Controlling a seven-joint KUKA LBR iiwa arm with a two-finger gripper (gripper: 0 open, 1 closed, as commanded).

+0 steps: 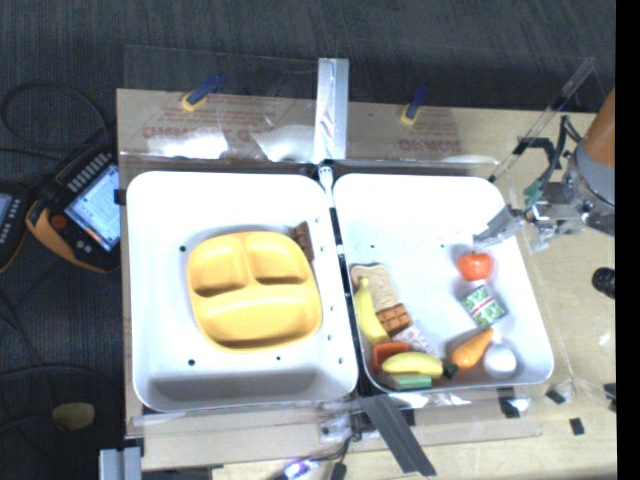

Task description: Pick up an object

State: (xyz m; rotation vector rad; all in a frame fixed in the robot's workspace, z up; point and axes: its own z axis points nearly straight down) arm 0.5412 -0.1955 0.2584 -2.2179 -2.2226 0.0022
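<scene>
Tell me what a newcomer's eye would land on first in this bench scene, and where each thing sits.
The big yellow plastic compartment tray stands out first, lying in the middle of the left white bin. Next comes the jumble of toy food along the near side of the right white bin, with a small red tomato and an orange carrot brightest. The arm's pincer reaches in at the right bin's right rim, just above the tomato.

I am working in a robotics lab: two white bins point(420, 203) are fixed to a plywood surface point(570, 288) with clamps point(203, 91), a handheld control pendant point(85, 208) and cables point(40, 103) lie on dark carpet point(300, 13).
</scene>
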